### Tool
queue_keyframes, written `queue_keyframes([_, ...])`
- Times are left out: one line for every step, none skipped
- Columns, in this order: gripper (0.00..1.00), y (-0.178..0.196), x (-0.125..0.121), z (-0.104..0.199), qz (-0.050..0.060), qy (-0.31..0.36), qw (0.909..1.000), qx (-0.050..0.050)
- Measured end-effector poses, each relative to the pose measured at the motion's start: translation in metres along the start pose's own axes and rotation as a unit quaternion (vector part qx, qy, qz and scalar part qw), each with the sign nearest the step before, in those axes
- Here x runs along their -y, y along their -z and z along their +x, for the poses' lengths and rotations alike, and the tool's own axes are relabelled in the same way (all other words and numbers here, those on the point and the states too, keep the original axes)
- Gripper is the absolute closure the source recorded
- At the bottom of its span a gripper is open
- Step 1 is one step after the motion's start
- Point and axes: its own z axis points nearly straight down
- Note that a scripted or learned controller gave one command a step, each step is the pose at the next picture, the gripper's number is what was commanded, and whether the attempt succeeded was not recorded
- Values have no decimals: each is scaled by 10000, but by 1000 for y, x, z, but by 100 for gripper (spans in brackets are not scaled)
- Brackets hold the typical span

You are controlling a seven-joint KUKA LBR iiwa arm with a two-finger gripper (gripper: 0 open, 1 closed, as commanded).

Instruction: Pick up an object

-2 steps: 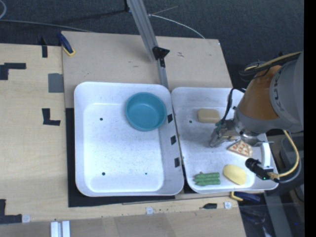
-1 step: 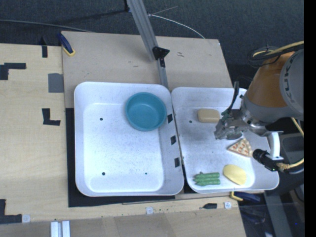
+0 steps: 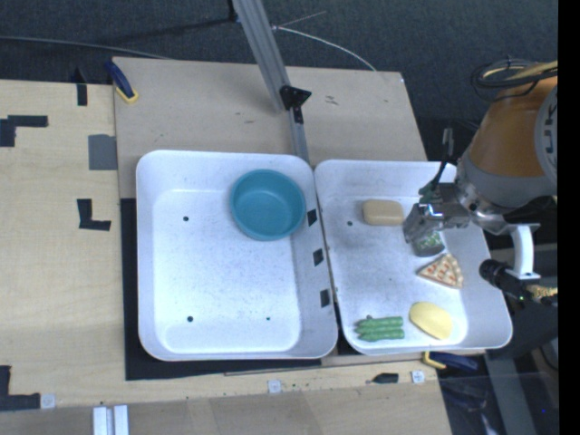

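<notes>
The right bin (image 3: 362, 270) holds a tan bread-like piece (image 3: 382, 212), a pizza slice (image 3: 441, 272), a yellow lemon-like object (image 3: 430, 320) and a green bean bunch (image 3: 379, 328). My gripper (image 3: 424, 232) hangs low over the right bin's right side, just right of the tan piece and just above the pizza slice. A greenish object (image 3: 430, 241) shows at its tip; whether it is between the fingers is unclear. A blue bowl (image 3: 267, 204) sits in the left bin (image 3: 181, 288) at its upper right.
A slanted metal pole (image 3: 267, 53) comes down from the top to the gap between the bins. The grey and orange arm (image 3: 517, 152) fills the right side. A blue and yellow clamp (image 3: 122, 82) lies at the bench's upper left.
</notes>
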Motion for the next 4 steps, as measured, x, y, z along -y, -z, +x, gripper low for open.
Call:
queue_keyframes([100, -17, 1, 0, 38, -8, 10000, 2])
queue_keyframes([100, -21, -15, 45, 30, 16, 10000, -9])
queue_keyframes([100, -5, -38, 95, 17, 24, 10000, -12])
queue_keyframes([100, 9, -59, 141, 16, 20, 10000, -9])
